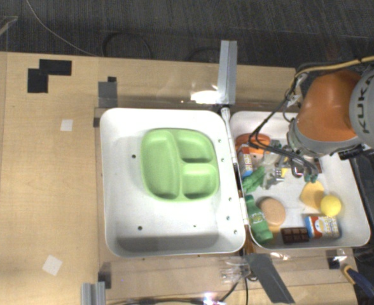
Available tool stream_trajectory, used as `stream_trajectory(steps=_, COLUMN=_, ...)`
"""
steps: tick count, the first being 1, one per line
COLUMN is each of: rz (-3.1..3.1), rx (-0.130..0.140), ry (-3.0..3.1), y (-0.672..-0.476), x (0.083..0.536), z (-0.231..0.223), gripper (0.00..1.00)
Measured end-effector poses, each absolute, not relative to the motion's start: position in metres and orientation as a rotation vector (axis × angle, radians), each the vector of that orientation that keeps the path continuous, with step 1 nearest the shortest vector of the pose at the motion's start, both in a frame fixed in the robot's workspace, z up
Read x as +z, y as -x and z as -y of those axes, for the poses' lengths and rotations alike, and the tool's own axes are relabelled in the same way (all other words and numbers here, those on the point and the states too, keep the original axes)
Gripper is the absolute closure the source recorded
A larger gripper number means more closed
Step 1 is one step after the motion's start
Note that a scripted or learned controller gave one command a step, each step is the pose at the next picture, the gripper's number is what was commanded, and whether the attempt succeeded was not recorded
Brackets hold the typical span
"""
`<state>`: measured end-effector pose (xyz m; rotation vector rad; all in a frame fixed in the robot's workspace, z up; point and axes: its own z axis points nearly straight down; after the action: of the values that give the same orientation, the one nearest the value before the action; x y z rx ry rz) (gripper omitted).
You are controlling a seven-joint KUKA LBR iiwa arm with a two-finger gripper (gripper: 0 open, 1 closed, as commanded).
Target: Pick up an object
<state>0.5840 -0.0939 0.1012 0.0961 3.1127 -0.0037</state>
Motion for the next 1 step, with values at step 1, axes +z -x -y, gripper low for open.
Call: stream_trajectory(steps=1, rz=-3.124, rx=-0.004, ry=-0.038, y=-0.667, x=0.213, z=0.1243, gripper=1.0)
